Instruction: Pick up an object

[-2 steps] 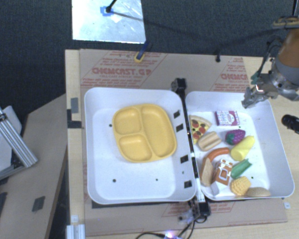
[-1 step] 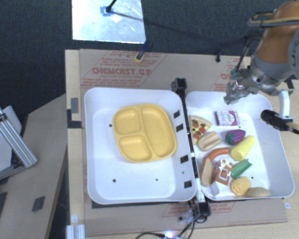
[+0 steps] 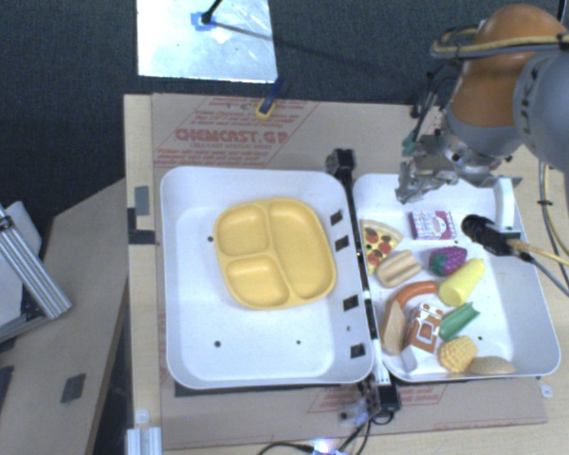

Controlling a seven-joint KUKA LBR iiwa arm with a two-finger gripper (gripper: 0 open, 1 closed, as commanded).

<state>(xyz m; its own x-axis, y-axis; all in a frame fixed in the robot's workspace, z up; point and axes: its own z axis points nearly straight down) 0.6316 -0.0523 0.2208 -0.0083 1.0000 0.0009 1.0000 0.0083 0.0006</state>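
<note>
Seen from the camera above the bench, the gripper (image 3: 410,190) hangs low over the far left corner of the right bin (image 3: 517,316), above a bare white patch of its floor. Nothing shows in its grasp. Whether it stands wide or narrow I cannot tell from this slant.

The things it could take all lie in that same bin. A pink carton (image 3: 431,224) sits just beside the gripper, a little toward the near edge. A pizza slice (image 3: 380,242) lies close to the bin's left wall, near the carton. Further toward the near edge the toy foods crowd together: a bun (image 3: 397,267), purple grapes (image 3: 448,259), a yellow piece (image 3: 462,281), a green vegetable (image 3: 458,318) and a small orange-and-white box (image 3: 424,328). A tan roll (image 3: 493,366) rests by the near right corner.

The left bin (image 3: 185,282) carries a yellow divided tray (image 3: 275,252) in its middle, well apart from the gripper.

As I judge it, the task is at its approach and no pick is made: every item rests on the bin floor. Still to do are settling over one item, closing on it and lifting it clear. The carton looks the likeliest target, yet the gripper seems beside it rather than over it, so closing here might catch nothing
</note>
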